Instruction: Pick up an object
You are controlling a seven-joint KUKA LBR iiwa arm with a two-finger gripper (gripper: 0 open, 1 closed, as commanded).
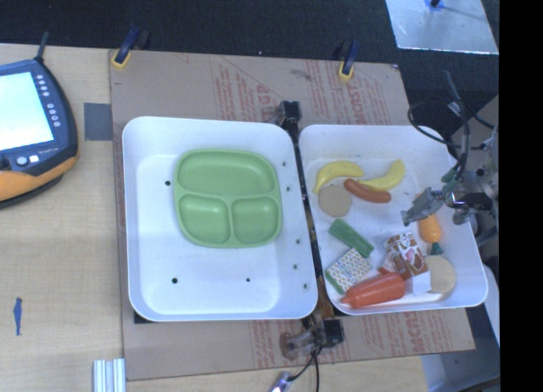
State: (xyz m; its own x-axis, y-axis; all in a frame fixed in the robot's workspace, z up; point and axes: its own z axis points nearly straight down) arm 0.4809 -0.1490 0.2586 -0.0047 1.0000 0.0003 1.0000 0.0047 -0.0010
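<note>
End effector (424,206) over the right bin (370,139), near its right wall.
Whether it is open or closed, one cannot tell. Just beside it lies a small orange piece (431,229); a sausage (367,191) and bananas (338,173) lie further left; the left bin (144,212) holds a green plate (227,198).

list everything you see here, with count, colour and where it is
bins: 2, white, side by side on the bench
divided plate: 1, green, in the left bin
bananas: 2, yellow, top of the right bin
sausage: 1, red, between the bananas
round disc: 1, tan, below the left banana
green block: 1, green, middle of the right bin
small box: 1, green and white, lower right bin
carrot: 1, red-orange, bottom of the right bin
snack packet: 1, red and white, above the carrot
orange piece: 1, orange, right side of the right bin
handheld screen: 1, orange and grey, left edge
clamps: 2, blue and yellow, top of the board
claw: 1, grey, over the right bin's right side
</note>
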